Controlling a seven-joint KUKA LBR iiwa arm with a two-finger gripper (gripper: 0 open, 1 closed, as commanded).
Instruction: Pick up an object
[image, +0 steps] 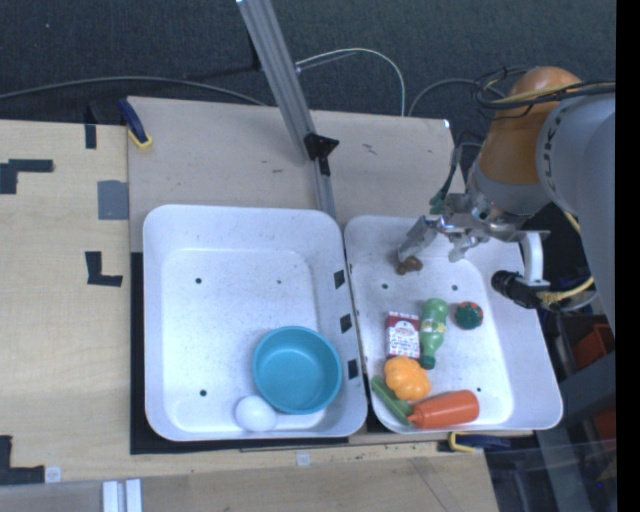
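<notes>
While the two-finger gripper (437, 243) hangs spread open with nothing between its fingers, just beside the small brown lump (407, 265), picking is not yet done.

The right bin (520, 375) is crowded along its near half: red carton (403, 335), green bottle (433, 330), orange pepper (406, 377), carrot (444, 408). Its far half holds a small brown piece (407, 265). In the left bin (200, 300), a blue bowl (295, 368) and white ball (254, 412) sit near the front; the rest lies bare.
</notes>
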